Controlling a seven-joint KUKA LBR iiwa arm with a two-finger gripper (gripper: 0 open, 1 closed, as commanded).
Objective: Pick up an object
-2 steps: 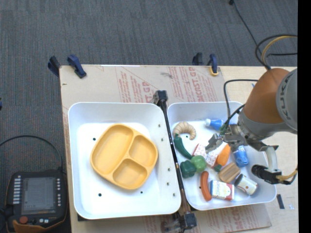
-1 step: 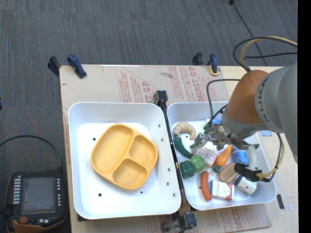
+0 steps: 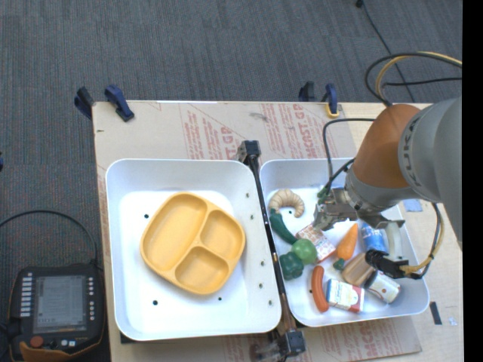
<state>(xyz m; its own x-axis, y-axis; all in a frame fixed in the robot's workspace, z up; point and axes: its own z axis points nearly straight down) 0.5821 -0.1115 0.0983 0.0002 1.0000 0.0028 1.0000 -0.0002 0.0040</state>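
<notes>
Nearest, below the gripper (image 3: pixel 326 219), a small red-and-white carton (image 3: pixel 346 296) bears print too small to read. Just below-left lies a green plastic pepper (image 3: pixel 304 250). The gripper hangs over the right white bin (image 3: pixel 302 173); I cannot tell how it is set.

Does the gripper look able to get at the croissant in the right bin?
Probably yes: the croissant lies uncovered at the pile's edge, just left of the gripper, with bare bin floor behind it.
</notes>
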